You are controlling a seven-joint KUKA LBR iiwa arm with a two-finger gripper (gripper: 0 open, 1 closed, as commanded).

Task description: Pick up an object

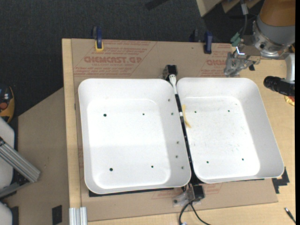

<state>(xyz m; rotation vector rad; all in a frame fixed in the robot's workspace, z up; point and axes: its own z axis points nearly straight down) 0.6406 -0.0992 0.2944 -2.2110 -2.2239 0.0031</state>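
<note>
while the hand [234, 63] hangs beyond the right bin [262, 125], i cannot tell its grip.

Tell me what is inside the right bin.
The right bin holds a thin yellowish strip lying along its left wall, four small dark dots and faint specks on its floor. No other loose object shows there. The tool hangs beyond its far edge.

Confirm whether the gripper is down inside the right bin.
No. The gripper sits above the far edge of the right bin, over the brown board.
</note>
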